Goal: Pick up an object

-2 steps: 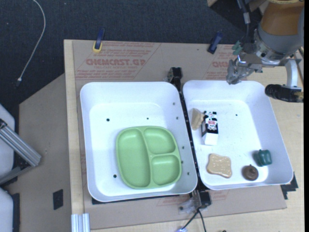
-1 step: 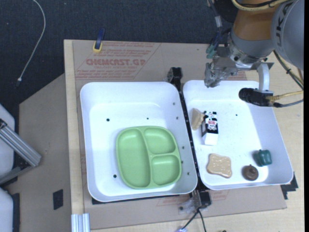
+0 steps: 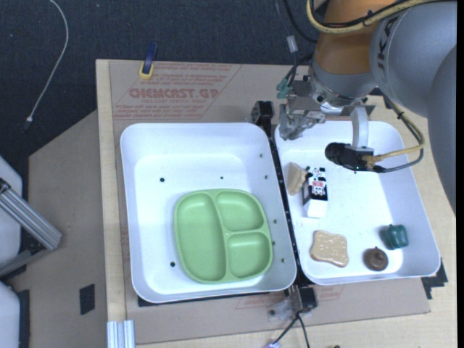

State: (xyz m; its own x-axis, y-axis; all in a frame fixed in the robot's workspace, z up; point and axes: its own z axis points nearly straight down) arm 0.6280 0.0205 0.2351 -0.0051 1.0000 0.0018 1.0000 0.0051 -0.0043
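The right-hand shallow white bin [image 3: 406, 194] carries five small candidate objects: a pale beige wedge-shaped piece [image 3: 293, 177] lying against the bin's left wall, a small white carton with a black cow print [image 3: 315, 192] just beside it, a flat tan toast-shaped slice [image 3: 329, 248] nearer the front edge, a brown round doughnut-like piece [image 3: 375, 258], and a teal blocky item [image 3: 395, 235] touching or nearly touching the doughnut. All appear light, rigid toy items with smooth surfaces, likely slippery under metal fingers. The carton stands apart enough for a grasp across its narrow sides; the toast lies flat and offers only thin edges. The two-finger gripper [image 3: 297, 125] is at the bin's rear left corner, above the dividing wall, with nothing visible between its tips; whether the fingers are spread or closed cannot be determined, since the wrist body and cabling cover them. A black cylindrical attachment [image 3: 349, 155] obscures part of the bin floor. The left-hand white bin [image 3: 145, 165] contains a green three-compartment plastic plate [image 3: 221, 234].
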